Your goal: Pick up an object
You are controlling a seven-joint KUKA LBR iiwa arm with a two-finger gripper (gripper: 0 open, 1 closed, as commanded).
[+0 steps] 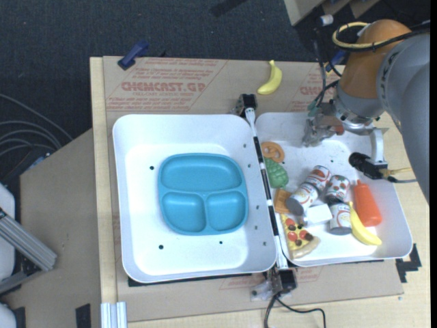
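White plastic forms both shallow bins on the cardboard-covered bench. The left bin [136, 203] holds a blue divided plate [202, 192] with three compartments, lying flat near the bin's centre. The right bin [392, 241] holds a cluster of small items in its lower half: a pretzel [272, 150] near the divider, a green toy vegetable [276, 175] just below it, three small cans [318, 177] [304, 195] [339, 217] grouped together, a white block [317, 214] between the cans, a pizza slice [300, 238] at the lower left, an orange bottle [367, 203] toward the right wall, and a yellow banana [364, 233] touching the bottle's lower end. A second yellow banana [270, 80] lies on the cardboard outside the bins, above the divider. The gripper [318, 132] hangs over the upper part of the right bin, apart from the item cluster, with nothing visible between its fingers; whether they are spread or closed cannot be determined. A blue clip [133, 55] sits at the bench's upper left edge.
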